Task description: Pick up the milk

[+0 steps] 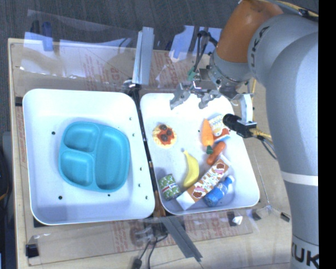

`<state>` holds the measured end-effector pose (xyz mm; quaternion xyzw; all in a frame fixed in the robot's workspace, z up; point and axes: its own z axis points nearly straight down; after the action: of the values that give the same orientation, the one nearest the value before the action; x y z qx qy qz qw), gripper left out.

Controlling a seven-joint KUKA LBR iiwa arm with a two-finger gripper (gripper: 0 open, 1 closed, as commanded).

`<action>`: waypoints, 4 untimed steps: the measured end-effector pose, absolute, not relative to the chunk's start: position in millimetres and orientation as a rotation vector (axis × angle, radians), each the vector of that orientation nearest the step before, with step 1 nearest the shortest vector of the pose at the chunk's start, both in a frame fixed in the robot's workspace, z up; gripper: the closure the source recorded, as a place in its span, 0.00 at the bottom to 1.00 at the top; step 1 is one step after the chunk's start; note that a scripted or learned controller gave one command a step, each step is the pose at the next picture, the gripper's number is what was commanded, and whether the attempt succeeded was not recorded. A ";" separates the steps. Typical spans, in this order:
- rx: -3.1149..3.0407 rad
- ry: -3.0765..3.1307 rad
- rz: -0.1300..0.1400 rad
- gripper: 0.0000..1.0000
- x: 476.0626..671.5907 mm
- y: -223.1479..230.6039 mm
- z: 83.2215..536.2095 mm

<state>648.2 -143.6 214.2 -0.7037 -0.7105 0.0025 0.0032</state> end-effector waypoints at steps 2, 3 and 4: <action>-1.992 -2.421 0.004 0.00 656.4 -132.7 91.0; -1.426 -2.815 0.013 0.00 658.7 -114.6 94.4; -1.391 -2.816 0.003 0.00 657.3 -53.6 191.5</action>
<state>657.3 -53.6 191.5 -0.4428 -0.8966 0.0008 0.0004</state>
